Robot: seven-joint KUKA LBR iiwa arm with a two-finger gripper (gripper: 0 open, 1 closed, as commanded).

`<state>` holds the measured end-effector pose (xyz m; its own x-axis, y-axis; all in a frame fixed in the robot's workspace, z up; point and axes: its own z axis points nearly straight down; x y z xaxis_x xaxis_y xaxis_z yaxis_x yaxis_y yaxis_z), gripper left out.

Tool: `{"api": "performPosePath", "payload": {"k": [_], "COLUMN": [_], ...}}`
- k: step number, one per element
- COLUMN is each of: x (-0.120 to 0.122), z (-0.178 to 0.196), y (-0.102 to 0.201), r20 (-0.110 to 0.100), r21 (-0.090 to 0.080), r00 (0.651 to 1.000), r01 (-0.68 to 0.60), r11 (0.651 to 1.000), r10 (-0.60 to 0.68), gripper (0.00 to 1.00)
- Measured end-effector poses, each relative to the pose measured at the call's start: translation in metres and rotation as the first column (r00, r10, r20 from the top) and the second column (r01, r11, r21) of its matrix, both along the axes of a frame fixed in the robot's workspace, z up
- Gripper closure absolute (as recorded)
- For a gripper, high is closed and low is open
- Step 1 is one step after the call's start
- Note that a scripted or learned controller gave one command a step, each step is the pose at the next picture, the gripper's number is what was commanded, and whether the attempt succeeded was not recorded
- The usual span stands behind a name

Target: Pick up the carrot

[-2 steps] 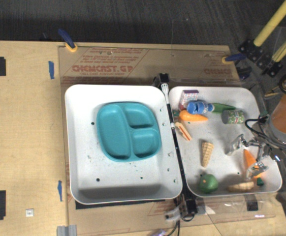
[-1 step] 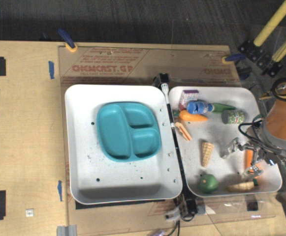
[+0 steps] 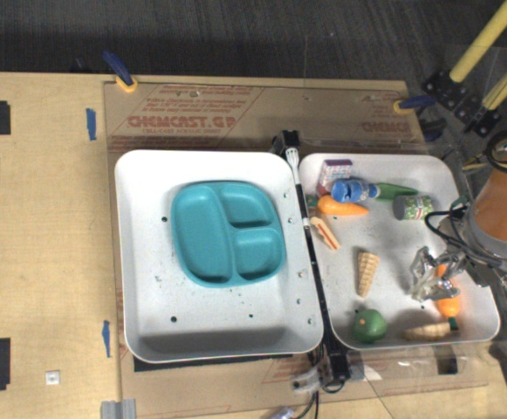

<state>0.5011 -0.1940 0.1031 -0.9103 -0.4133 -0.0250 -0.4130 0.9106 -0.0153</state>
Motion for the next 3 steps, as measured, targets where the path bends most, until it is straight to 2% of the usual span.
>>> {"api": "performPosePath", "payload": {"k": [1, 2, 3], "x": [-0.001, -0.008, -0.005], "z": [-0.001, -0.014, -0.013], "y": [0.0, -0.025, 0.007], "r20": [-0.002, -0.015, -0.013], "r21": [0.0, 0.008, 0.0], "r00": [1.0, 1.0, 0.998], "r01": [0.0, -0.019, 0.064], "r11": [1.0, 1.0, 0.998], "r10": [0.0, 0.02, -0.064], "gripper": [0.0, 0.0, 0.0]}}
